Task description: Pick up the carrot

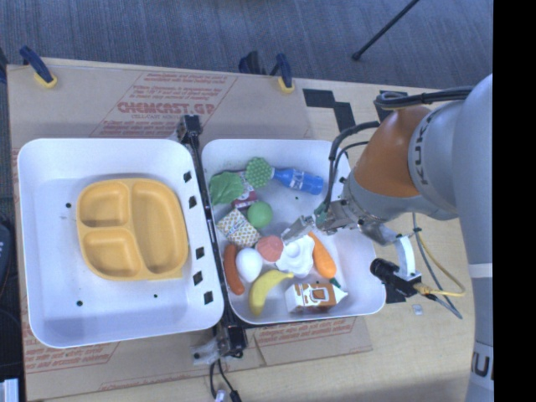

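1. My claw [303, 227] hung low inside the right bin [362, 151]. I could not tell how it was set.

2. The carrot [322, 258] lay just beside my claw, a little below it and toward my arm's side. It was orange and slanted. Nothing of it sat inside my claw, so I was not holding it.

3. A white toy [295, 256] lay right under my claw, touching the carrot's side. A round pink thing [269, 248] and a white egg [249, 264] sat a bit past that.

4. Below the carrot stood a small juice box [313, 296], with a yellow banana [267, 288] next to it. Farther off, above my claw, lay a blue bottle [297, 179] and some green toys [259, 172].

5. Way past all that, the left bin [33, 249] held a yellow tray [132, 227].

6. To do this step well, I think I needed to slide over the middle of the carrot, turn to cross its thin way, and go down without bumping the white toy. It was crowded, so I could easily have grabbed the wrong thing.
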Controlling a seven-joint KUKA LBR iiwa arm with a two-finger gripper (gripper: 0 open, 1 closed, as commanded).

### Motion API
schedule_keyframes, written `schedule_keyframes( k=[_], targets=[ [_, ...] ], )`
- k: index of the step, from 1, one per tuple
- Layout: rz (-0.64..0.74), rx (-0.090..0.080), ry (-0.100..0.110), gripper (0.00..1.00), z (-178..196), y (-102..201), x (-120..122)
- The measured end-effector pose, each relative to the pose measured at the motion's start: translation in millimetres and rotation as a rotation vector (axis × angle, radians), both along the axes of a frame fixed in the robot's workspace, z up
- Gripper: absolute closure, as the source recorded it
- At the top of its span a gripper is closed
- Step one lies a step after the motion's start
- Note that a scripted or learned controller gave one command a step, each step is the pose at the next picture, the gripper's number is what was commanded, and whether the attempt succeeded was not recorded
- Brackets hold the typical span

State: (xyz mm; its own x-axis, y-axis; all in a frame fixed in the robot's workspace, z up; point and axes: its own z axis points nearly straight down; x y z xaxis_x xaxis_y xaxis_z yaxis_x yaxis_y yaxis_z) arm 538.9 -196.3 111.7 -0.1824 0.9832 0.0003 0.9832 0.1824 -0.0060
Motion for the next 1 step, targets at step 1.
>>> schedule_keyframes(
  k=[1],
  targets=[
    [0.004,0.000,0.001,1.00,10.3,0.1,0.6]
  ],
)
